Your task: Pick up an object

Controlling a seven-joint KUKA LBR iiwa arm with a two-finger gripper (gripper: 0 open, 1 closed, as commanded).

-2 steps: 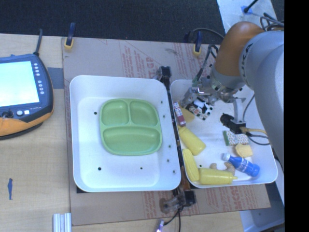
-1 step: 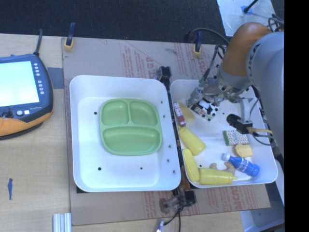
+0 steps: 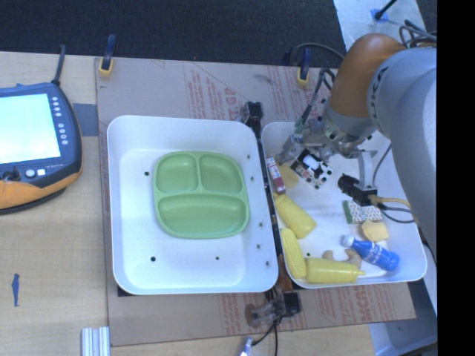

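We count two white bins: the left bin and the right bin. The left bin contains one green divided plate. In the right bin we count three yellow bottles and one blue bottle. One tablet is present on the bench.

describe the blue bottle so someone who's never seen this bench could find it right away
Look at the right bin, the one crowded with small items beside the bin holding the green divided plate. In its near right corner lies the blue bottle, on its side with a white cap pointing up-left. It is the only blue item there; the bottles next to it are yellow.
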